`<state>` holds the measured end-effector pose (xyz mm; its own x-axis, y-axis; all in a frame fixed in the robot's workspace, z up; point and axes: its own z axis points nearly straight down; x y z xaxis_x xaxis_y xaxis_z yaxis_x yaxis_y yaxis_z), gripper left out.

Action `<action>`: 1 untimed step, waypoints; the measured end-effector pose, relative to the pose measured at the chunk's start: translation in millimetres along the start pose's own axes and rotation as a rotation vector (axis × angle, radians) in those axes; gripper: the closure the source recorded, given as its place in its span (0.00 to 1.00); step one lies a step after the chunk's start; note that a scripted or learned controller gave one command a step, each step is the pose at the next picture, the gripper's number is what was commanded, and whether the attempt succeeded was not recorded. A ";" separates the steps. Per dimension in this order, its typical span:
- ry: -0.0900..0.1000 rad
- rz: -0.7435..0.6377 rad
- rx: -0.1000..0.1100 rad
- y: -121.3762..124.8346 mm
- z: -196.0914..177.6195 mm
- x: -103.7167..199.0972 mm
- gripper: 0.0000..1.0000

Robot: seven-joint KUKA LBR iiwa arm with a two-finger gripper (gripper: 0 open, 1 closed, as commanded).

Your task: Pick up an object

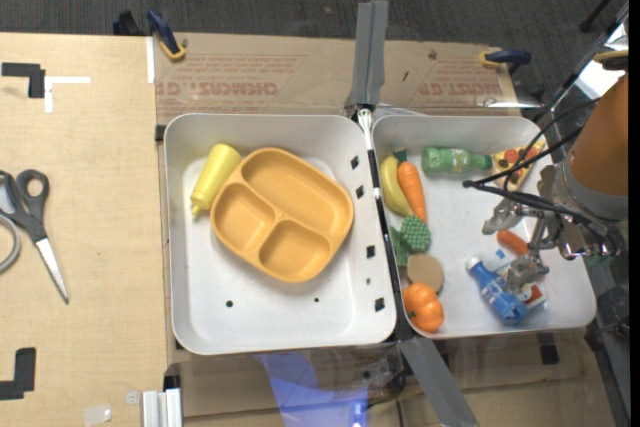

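Overhead, two shallow white bins sit side by side on a bench. Inside the left bin (200, 315), an orange divided tray (282, 213) lies tilted near the middle, with a yellow bottle (213, 175) touching its upper left edge.

Most of the small objects are in the right bin (480, 127). Along its left wall, from far edge to near edge, lie a banana (391, 187), a carrot (411, 189), a green bumpy piece (414, 235), a tan round disc (425, 272) and an orange fruit (424, 307). A green bottle (454, 159) lies along the far wall. A blue packet (498, 292) rests near the front right corner.

Reaching in from the right, the arm's gripper (527, 255) hangs above the right side of this bin, just over the blue packet. Whether its jaws are spread or closed cannot be made out among the cables and metal parts, and nothing is visibly held.

On the bench's left edge lie scissors (36, 225).
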<state>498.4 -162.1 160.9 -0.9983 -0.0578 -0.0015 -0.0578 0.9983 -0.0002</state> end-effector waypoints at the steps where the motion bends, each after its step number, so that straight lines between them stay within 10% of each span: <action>1: -0.007 -0.125 0.005 -28.0 60.1 2.0 0.00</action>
<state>498.2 -190.2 100.8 -0.9833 -0.1820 -0.0084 -0.1819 0.9833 -0.0063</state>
